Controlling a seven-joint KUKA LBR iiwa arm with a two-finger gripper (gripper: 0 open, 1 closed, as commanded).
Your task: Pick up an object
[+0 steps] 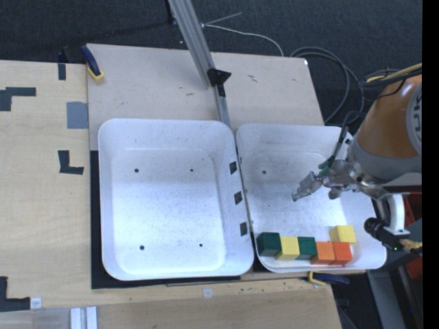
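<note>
Your tool (306, 186) hangs over the middle of the right bin (288, 142), reaching in from the right at the end of the grey arm (384, 149) with its orange band; from this angle you cannot tell whether it is apart or together, and nothing shows clamped in it. You can see the blocks gathered along the near edge of that same bin, well apart from the tool and nearer to you than it is. Reading from the left, a dark green block (269, 243) sits against the bin's near left corner, a yellow block (289, 247) touches it, a second green block (306, 247) follows, and then an orange block (324, 252) and a brighter orange-red block (341, 253) close the row. Another yellow block (343, 234) lies just behind the two orange ones (it may rest partly on them, though you cannot be sure from here). Look left and you find the left bin (168, 197) side by side with the right one, their rims meeting at the middle. Both bins stand on the table (41, 204), which carries dark tape marks (67, 162) at its left, and a slanted metal rail (195, 36) crosses the far side above the bins.
</note>
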